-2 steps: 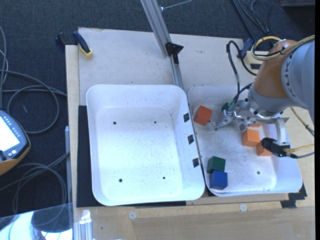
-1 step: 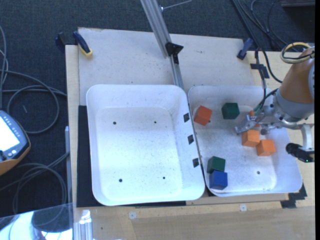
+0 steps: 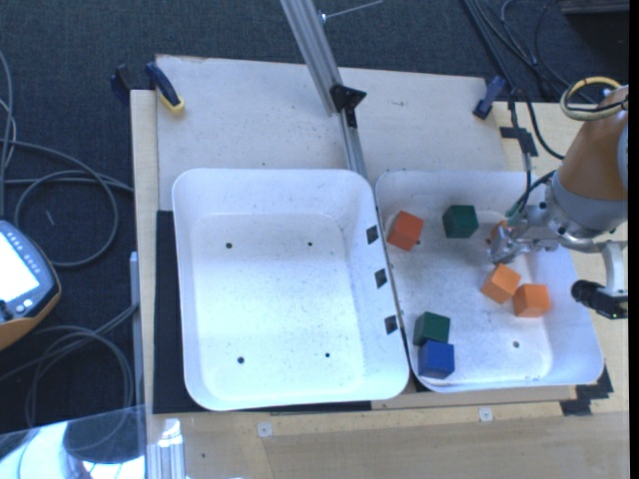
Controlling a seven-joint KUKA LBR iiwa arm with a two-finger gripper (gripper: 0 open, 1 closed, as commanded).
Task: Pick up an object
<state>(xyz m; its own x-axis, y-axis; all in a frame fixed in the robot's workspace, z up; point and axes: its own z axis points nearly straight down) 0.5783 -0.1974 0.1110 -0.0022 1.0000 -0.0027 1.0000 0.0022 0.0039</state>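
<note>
Six small matte cubes in the right bin (image 3: 559, 367), right of frame: orange cube (image 3: 404, 230) and dark green cube (image 3: 459, 221) toward its upper edge, two orange cubes (image 3: 501, 283) (image 3: 531, 299) side by side at mid-right, a green cube (image 3: 431, 326) touching a blue cube (image 3: 435, 358) by the lower-left wall. Gripper (image 3: 507, 247) just above the paired orange cubes (jaws' state: cannot tell). Left bin (image 3: 200, 208) smooth, white, speckled, rounded corners. Pale wooden tabletop (image 3: 260, 118) beyond.
</note>
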